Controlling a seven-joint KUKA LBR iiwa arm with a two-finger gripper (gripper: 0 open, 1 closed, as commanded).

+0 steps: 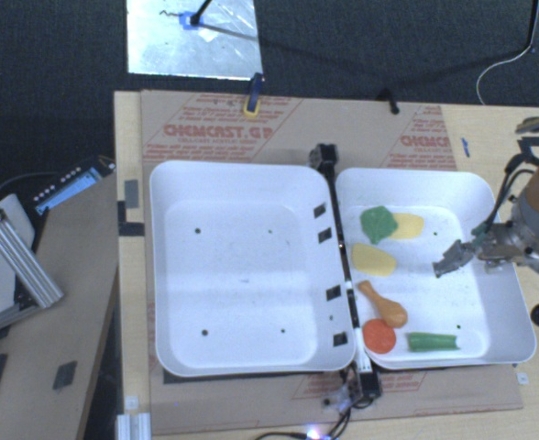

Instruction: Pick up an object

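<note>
Right of frame, over right bin (503, 319): gripper (449, 262) hovers, nothing seen between fingers; open or closed, cannot tell. Nearest target: yellow piece (374, 260), lying left of gripper, long axis roughly left-right. Green piece (379, 223) upper left of gripper.

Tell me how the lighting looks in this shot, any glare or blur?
Camera view: the light is even and soft, with the white bins bright but not blown out; the foil sheet at the top gives patchy glare; the hand looks slightly soft; the small toys are blurry at their edges.
</note>
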